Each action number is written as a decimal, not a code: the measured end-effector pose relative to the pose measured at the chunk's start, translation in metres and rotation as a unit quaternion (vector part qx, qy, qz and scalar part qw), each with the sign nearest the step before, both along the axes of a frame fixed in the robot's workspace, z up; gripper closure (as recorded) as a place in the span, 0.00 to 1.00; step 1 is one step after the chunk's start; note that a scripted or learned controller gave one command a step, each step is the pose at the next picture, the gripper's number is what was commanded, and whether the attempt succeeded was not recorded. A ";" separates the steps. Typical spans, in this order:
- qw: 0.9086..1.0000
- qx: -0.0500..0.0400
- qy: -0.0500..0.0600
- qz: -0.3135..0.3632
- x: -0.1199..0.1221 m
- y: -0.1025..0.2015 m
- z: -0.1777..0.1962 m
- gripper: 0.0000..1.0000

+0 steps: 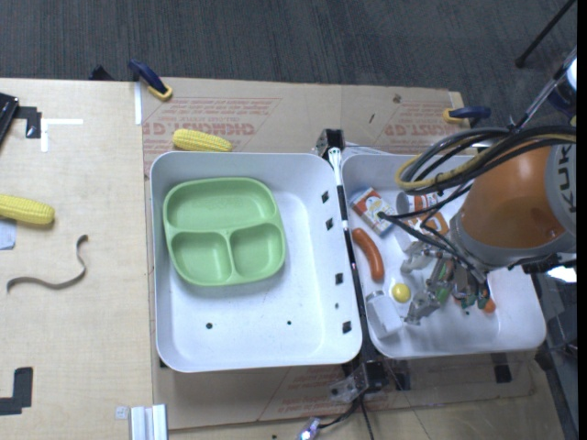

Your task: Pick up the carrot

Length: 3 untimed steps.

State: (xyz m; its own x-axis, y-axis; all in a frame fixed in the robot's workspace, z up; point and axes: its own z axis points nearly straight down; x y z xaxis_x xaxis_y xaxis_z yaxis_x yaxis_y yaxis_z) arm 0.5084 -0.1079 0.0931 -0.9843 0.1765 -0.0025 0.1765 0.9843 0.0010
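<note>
The carrot point(485, 305), peeking out just right of the gripper point(427, 293) (whether spread or closed I cannot tell), looks light, stiff and slippery, so best gripped mid-body.

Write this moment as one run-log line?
arm: over right bin | gripper: low among items | carrot: beside gripper, not held | green tray: left bin

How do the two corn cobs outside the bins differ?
The upper corn cob lies on the brown cardboard just above the left bin; the left corn cob lies on the pale bench, farther from it. The upper one is fully visible; the left one is cut by the frame edge. Both are yellow, lying flat.
</note>
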 end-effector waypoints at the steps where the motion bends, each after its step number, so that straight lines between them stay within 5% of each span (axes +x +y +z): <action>1: 0.982 -0.001 0.006 -0.188 0.068 -0.008 -0.003 0.00; 2: 0.953 -0.001 0.002 -0.304 -0.022 -0.027 -0.002 0.00; 3: 0.946 -0.002 -0.001 -0.325 -0.030 0.008 -0.001 0.00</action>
State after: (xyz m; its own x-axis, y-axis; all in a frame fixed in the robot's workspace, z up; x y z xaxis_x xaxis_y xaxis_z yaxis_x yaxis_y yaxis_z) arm 0.4779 -0.1002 0.0924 -0.6675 0.7446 -0.0065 0.7446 0.6675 -0.0021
